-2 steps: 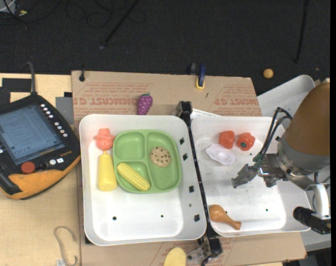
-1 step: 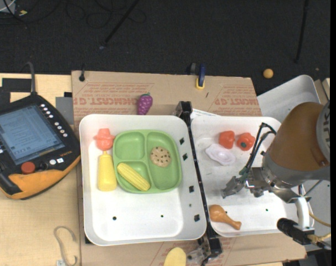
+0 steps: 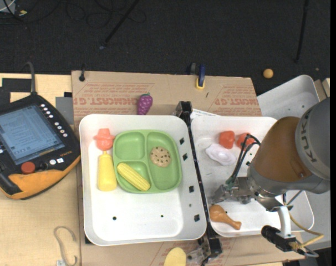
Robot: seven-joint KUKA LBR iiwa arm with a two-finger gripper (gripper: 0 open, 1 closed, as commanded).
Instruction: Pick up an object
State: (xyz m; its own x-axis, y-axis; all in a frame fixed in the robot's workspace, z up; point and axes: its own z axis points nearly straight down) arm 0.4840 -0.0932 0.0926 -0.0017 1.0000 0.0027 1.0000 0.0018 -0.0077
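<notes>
Grey and orange, the KUKA arm point(image 3: 284, 154) reaches in from the right over the right-hand white bin point(image 3: 205, 177), its gripper point(image 3: 228, 193) low above the bin's near half; whether the gripper is open or closed cannot be told from this angle, and nothing is seen held in it. Just below the gripper, close to the bin's near edge, lies a tan toy drumstick point(image 3: 224, 216), apart from the tool. Farther back in the same bin sit a crumpled white object point(image 3: 220, 154) and, behind it, a red block point(image 3: 227, 139), with a second red piece point(image 3: 244, 140) beside it, partly hidden by the arm's cables.

The left-hand bin point(image 3: 135, 226) holds a green divided plate point(image 3: 129, 148) with a yellow corn cob point(image 3: 133, 176) lying aslant in its near compartment and a speckled cookie point(image 3: 160, 157) in its right one. A yellow bottle point(image 3: 106, 172) lies against the plate's left edge, with an orange-red toy point(image 3: 103, 139) just behind it.

Both bins rest on a printed cardboard sheet point(image 3: 112, 96), where a purple bunch of grapes point(image 3: 144, 103) sits behind the left bin. A teach pendant point(image 3: 29, 143) lies on the bench at far left
</notes>
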